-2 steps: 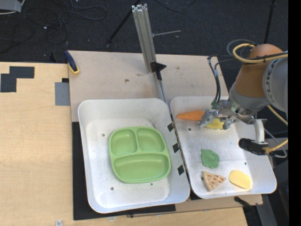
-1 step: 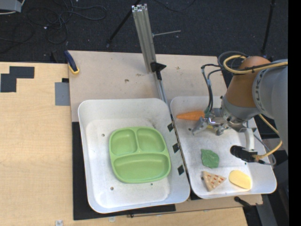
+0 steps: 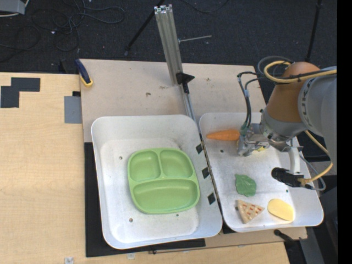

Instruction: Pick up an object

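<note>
An orange carrot (image 3: 222, 135) lies at the back left of the right bin (image 3: 308, 216). My gripper (image 3: 248, 146) hangs just right of the carrot's thick end, very close to it or touching it. Nearer the front of that bin lie a green leafy piece (image 3: 246, 184), a pizza slice (image 3: 249, 210) and a yellow wedge (image 3: 281, 209). The grey arm with its orange band comes in from the right above the bin's back right part.
The left bin (image 3: 104, 147) holds a green divided plate (image 3: 163, 180). An upright aluminium post (image 3: 169, 43) stands behind the two bins. The ridge where the bins meet runs just left of the carrot.
</note>
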`<state>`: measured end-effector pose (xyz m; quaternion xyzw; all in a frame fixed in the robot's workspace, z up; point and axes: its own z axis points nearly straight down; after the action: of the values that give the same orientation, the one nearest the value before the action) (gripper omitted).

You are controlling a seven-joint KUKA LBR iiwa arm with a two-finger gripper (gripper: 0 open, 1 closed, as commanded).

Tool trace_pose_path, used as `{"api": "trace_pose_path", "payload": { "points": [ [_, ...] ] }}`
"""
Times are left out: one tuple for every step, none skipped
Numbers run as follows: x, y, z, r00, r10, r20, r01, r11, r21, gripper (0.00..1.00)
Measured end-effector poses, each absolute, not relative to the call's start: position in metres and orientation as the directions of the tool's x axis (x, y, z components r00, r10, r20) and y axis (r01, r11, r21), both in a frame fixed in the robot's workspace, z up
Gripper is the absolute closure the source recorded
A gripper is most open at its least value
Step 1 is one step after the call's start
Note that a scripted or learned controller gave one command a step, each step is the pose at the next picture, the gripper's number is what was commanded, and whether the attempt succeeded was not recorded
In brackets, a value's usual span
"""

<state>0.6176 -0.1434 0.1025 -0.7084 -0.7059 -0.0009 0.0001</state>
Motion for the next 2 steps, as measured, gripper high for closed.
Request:
{"api": "trace_pose_path", "payload": {
  "points": [
    [0.615, -0.138, 0.163, -0.001, 1.000, 0.000, 1.000, 0.001, 0.002, 1.00],
    [0.618, -0.136, 0.227, -0.002, 1.000, -0.001, 1.000, 0.002, 0.004, 1.00]
  ]
}}
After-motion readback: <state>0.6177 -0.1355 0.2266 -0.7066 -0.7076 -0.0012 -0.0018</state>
